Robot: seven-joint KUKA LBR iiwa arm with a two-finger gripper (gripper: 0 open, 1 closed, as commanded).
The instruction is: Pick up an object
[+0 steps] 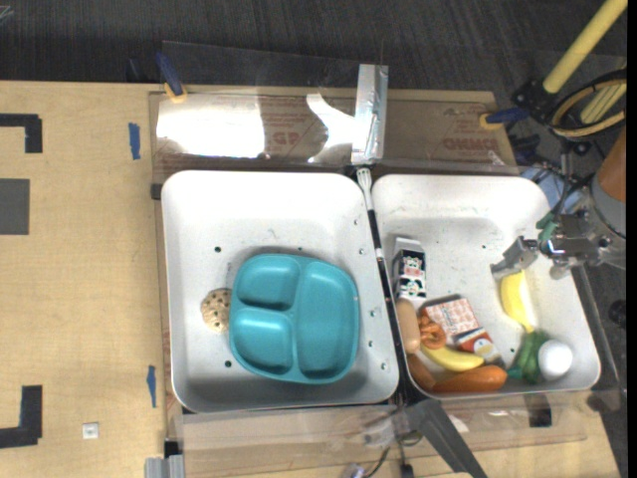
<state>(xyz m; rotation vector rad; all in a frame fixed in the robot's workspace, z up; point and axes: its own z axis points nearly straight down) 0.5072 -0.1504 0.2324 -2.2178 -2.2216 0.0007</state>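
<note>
The gripper (520,255) is poised above the right bin (453,202), just beside a yellow banana (515,300), the nearest candidate. A vertical descent centred across the banana's narrow width is advised. The pincer's state cannot be told. Objects in the crowded lower corner are overlapped and hard to separate.
</note>
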